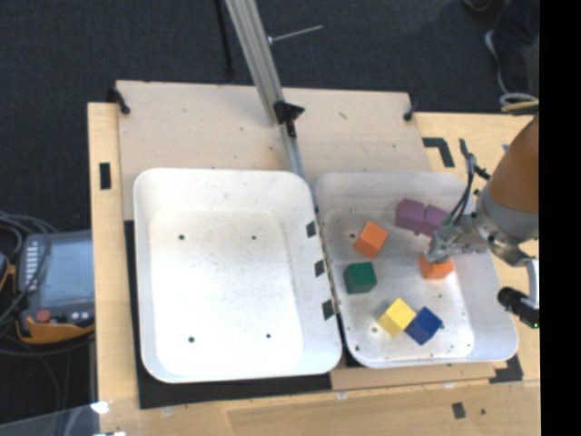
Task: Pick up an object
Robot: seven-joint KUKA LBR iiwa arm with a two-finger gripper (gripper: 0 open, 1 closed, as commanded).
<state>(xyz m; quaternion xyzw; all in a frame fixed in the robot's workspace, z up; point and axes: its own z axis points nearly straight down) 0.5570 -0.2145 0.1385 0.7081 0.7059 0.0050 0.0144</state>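
The right bin holds several small blocks. A purple block lies toward the back, with an orange cube to its left. In front of that cube sits a green cube. A yellow cube and a blue cube touch near the front. A second orange block sits at the right. My gripper is low in the bin, directly over this second orange block and partly covering its top. The purple block is just left of the wrist.
The left bin lies beside the right one, with their rims meeting in the middle. A slanted metal pole rises from the back of the bench. A handheld control unit lies off the bench at the left.
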